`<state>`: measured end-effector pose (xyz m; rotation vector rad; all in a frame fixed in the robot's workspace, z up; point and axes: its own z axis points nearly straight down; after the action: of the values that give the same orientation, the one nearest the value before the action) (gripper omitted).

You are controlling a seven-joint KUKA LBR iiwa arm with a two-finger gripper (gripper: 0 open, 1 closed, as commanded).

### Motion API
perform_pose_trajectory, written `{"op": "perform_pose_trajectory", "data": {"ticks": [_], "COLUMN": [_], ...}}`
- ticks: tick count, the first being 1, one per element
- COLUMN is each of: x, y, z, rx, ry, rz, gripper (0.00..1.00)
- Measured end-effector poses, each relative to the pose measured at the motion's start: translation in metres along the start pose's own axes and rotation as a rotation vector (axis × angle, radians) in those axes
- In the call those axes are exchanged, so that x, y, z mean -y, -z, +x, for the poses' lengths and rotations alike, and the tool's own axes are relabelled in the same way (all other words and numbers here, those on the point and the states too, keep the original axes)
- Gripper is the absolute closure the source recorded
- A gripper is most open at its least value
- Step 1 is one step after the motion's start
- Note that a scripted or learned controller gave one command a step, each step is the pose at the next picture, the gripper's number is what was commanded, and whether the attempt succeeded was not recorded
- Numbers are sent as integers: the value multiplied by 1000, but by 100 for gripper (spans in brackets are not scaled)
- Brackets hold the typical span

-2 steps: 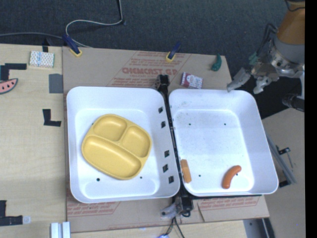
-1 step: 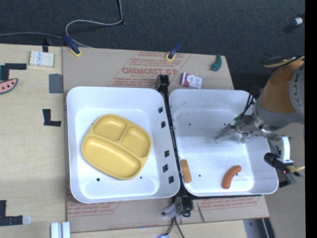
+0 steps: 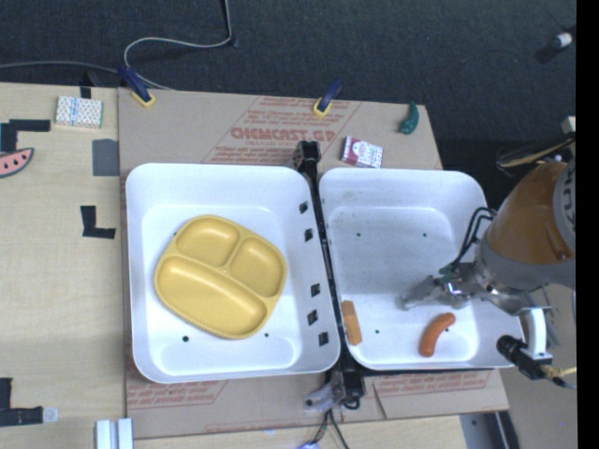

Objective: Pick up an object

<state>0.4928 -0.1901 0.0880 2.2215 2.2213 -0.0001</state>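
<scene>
2 white bins (image 3: 150, 251) (image 3: 468, 195), 1 yellow divided plate (image 3: 220, 276), 2 sausages (image 3: 436, 333) (image 3: 351, 323), 1 arm (image 3: 529, 227)

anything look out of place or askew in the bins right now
Nothing looks damaged or spilled. The yellow divided plastic plate lies at a slant in the left white bin. In the right white bin, a small orange sausage-shaped toy lies against the left wall, and another sits near the gripper.

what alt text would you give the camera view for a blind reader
The grey and orange arm's end effector hovers in the right white bin, above an orange sausage, with another at that bin's left wall. A yellow divided plate lies in the left bin.
</scene>
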Motion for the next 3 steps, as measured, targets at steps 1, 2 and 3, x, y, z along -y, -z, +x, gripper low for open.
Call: {"op": "perform_pose_trajectory", "data": {"ticks": [1, 2, 3], "x": [7, 7, 7], "y": [-1, 8, 8], "z": [44, 44, 44], "rx": [4, 4, 3], "ry": [0, 0, 0], "rz": [-7, -8, -7], "gripper": [0, 100, 0]}}
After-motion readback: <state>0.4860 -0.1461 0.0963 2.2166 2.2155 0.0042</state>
